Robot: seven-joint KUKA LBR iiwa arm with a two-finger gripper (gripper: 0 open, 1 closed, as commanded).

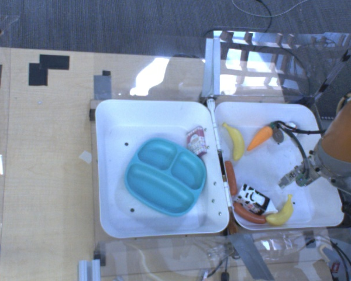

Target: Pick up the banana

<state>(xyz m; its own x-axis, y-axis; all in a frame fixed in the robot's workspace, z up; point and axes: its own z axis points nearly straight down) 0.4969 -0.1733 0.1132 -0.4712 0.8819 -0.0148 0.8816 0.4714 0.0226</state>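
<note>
My gripper point(291, 178) hovers at 3 o'clock in the right bin point(304, 113); I cannot tell its state. Bananas: one point(236, 140) at 10 o'clock, another point(282, 212) at 6 o'clock.

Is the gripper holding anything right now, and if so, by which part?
Nothing is held. The gripper hangs over bare floor of the right bin, apart from the banana below it and the other banana.

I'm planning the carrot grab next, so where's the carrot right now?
In the camera view, the carrot lies at the back of the right bin, just right of a banana.
</note>
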